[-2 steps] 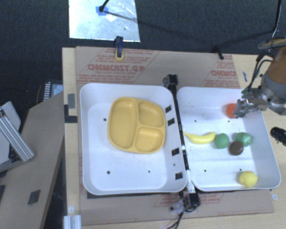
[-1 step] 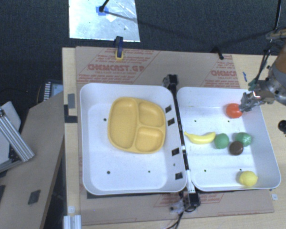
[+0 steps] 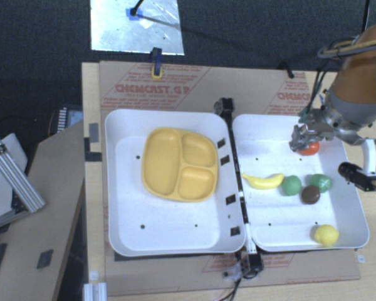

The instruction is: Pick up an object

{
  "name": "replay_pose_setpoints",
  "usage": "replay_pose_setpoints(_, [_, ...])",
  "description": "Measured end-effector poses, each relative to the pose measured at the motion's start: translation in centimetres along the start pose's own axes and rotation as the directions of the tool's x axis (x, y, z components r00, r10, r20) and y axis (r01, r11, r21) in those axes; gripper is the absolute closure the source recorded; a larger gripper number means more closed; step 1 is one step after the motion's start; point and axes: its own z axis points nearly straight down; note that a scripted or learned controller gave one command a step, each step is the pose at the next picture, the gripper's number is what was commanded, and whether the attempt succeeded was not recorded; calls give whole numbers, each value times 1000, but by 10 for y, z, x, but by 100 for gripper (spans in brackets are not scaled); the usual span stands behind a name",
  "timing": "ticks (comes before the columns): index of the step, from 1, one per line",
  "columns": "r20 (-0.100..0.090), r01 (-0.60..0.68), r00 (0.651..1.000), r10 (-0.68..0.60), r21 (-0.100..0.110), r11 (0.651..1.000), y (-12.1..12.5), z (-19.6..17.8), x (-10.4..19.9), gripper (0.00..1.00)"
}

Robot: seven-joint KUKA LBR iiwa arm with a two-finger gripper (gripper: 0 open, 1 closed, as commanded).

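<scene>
Yellow lemon (image 3: pixel 326 234) nearest in the right bin (image 3: pixel 282 231), then brown ball (image 3: pixel 310 195), banana (image 3: pixel 263 180), orange thing (image 3: pixel 309 147) mostly hidden right under the fingers (image 3: pixel 302 138), honestly can't tell whether they're open.

Both white bins, the left bin (image 3: pixel 122 187) and the right bin (image 3: pixel 269 231), look like smooth moulded plastic with a slight sheen. The yellow divided plate (image 3: pixel 178 163) appears to be matt plastic. The banana (image 3: pixel 263 180), two green fruits (image 3: pixel 291 185), brown ball (image 3: pixel 310 195) and lemon (image 3: pixel 326 234) look like smooth toy plastic, though the view is too coarse to be sure. The board (image 3: pixel 175 83) under the bins is printed cardboard, dull and flat. A crinkled silvery sheet (image 3: pixel 136 17) shines like foil on dark, rough carpet (image 3: pixel 37 42). The gripper (image 3: pixel 302 138) is bare grey metal.
</scene>
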Motion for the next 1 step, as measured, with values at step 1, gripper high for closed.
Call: replay_pose_setpoints(1, [0,1,1000,-1,-2,1000,-1,-7,62,100])
